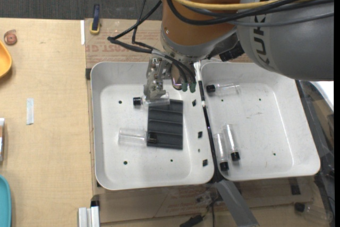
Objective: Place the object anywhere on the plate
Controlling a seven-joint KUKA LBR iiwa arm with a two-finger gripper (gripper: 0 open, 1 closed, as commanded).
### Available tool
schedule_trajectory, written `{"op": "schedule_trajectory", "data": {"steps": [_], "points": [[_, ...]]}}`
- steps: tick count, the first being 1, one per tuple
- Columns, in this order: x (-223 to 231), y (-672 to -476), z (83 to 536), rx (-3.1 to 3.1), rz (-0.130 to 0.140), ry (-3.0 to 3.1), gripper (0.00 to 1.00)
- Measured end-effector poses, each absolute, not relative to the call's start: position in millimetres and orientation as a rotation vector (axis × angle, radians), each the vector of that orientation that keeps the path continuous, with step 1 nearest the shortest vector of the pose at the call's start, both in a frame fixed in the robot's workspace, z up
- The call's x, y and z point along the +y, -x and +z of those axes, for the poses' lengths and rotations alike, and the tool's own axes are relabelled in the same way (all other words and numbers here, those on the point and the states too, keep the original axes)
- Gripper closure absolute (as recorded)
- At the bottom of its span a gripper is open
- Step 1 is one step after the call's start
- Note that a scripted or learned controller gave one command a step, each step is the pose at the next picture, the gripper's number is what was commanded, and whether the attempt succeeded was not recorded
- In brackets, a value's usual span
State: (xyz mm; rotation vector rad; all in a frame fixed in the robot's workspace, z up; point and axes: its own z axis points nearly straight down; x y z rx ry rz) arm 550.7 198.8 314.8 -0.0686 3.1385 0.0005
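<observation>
The gripper hangs in the left bin at the top edge of the ribbed black plate; whether its fingers are apart or together cannot be told. A clear vial lies against the plate's lower left side. The right bin holds more vials, well apart.

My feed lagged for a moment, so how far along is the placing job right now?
Nothing looks placed yet. The claw is low in the left bin, right at the top edge of the dark ribbed plate. A clear tube with a black cap lies against the plate's left edge, mostly off it. Whether the claw holds anything cannot be told. Left: getting a tube fully onto the plate.
</observation>
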Motion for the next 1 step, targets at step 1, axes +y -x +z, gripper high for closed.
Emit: {"op": "schedule_trajectory", "data": {"steps": [1], "points": [[228.4,-586.6,282.6,3.04,0.003,0.785,1.0]]}}
